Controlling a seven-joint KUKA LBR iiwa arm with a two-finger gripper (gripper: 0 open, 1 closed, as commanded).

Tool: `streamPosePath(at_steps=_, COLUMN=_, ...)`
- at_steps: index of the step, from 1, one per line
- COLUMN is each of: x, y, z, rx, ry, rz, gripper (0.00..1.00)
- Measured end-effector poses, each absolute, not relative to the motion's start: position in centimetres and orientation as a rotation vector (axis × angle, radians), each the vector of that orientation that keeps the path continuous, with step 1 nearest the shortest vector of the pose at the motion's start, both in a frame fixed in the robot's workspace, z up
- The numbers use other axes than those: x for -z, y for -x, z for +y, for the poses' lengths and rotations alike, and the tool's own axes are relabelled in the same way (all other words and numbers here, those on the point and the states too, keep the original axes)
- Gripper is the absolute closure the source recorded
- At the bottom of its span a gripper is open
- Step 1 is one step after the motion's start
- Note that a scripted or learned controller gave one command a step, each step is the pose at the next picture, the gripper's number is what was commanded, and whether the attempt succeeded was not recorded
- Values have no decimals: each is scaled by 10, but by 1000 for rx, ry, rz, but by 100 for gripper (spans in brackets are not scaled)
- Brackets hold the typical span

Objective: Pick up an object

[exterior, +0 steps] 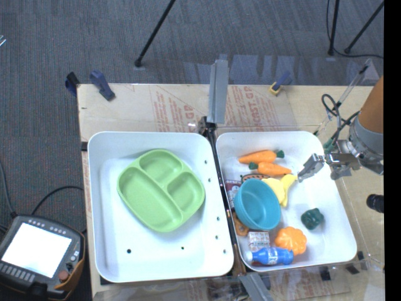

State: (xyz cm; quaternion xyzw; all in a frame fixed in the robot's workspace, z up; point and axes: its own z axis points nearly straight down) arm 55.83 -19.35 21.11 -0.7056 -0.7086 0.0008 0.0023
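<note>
My gripper (pixel 311 167) hangs over the right side of the right bin (pixel 338 199), pointing left and down toward the pile. Just left of its tip lie two orange carrots (pixel 266 162) and a yellow banana-shaped piece (pixel 281 187). A blue bowl (pixel 257 204) sits tilted at the bin's left. Below the gripper rests a small dark green pepper (pixel 312 218). At the front edge are an orange pumpkin-like toy (pixel 291 239), a small blue-labelled bottle (pixel 270 256) and a small wrapped packet (pixel 258 237). I see nothing held by the gripper.
The left bin (pixel 106 168) holds a light green divided plate (pixel 161 189). A grey upright post (pixel 218 96) stands behind the seam between the bins. A tablet (pixel 37 249) lies on the floor at lower left. Cables (pixel 335 108) trail behind the arm.
</note>
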Motion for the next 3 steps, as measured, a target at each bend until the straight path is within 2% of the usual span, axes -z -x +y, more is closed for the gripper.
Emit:
streamPosePath(at_steps=1, x=-86, y=-609, z=-179, rx=-3, ry=2406, rz=-2014, gripper=0)
streamPosePath(at_steps=2, x=-96, y=-609, z=-179, rx=-4, ry=2402, rz=-2016, gripper=100)
streamPosePath(at_steps=3, x=-194, y=-646, z=-109, rx=8, ry=2550, rz=-1839, gripper=100)
